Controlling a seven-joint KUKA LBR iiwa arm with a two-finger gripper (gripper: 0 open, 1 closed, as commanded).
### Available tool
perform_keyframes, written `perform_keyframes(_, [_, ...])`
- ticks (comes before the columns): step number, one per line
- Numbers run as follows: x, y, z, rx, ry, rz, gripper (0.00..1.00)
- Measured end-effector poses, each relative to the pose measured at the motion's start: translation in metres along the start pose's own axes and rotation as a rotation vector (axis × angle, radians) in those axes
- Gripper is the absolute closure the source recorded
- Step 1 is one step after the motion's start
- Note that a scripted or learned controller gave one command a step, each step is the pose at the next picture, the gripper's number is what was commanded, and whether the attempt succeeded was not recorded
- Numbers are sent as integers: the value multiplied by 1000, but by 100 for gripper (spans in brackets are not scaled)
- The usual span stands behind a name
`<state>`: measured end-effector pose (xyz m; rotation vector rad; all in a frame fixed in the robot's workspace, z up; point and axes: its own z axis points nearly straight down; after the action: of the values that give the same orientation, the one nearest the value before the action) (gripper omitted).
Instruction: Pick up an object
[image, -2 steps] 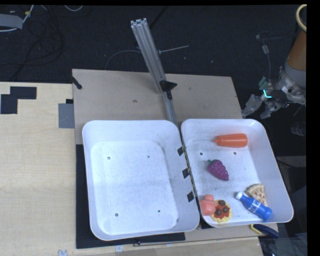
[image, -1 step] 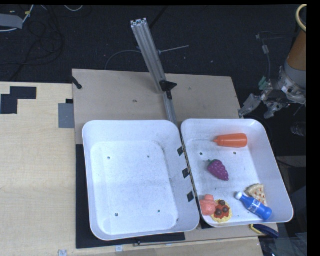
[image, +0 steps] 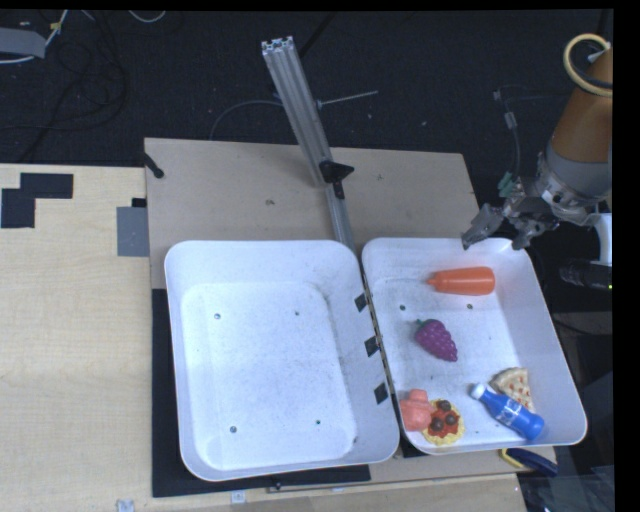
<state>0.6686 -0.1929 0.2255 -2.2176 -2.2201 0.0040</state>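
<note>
Even overhead light, slightly soft focus

White bins (image: 270, 270) smooth plastic; bench (image: 70, 300) pale matt wood; rail (image: 305, 110) ribbed metal.

My grey metal arm (image: 578, 165) carries a broad orange band above the wrist, topped by a pale yellowish ring at the frame's upper right. Below the band sits a silvery grey wrist collar. My dark two-finger gripper (image: 500, 228) is black and angular, with small teal-green flecks beside the collar. A thin dark cable rises just left of the orange band.
</note>
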Motion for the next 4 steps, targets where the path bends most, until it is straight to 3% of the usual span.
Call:
perform_keyframes(1, [-5,-7,59,1,0,1,0])
perform_keyframes(2, [-4,-10,101,-11,-2,0,0])
perform_keyframes(3, [-5,-11,93,-9,-2,1,100])
perform_keyframes(4, [-7,-6,31,-8,-2,2,100])
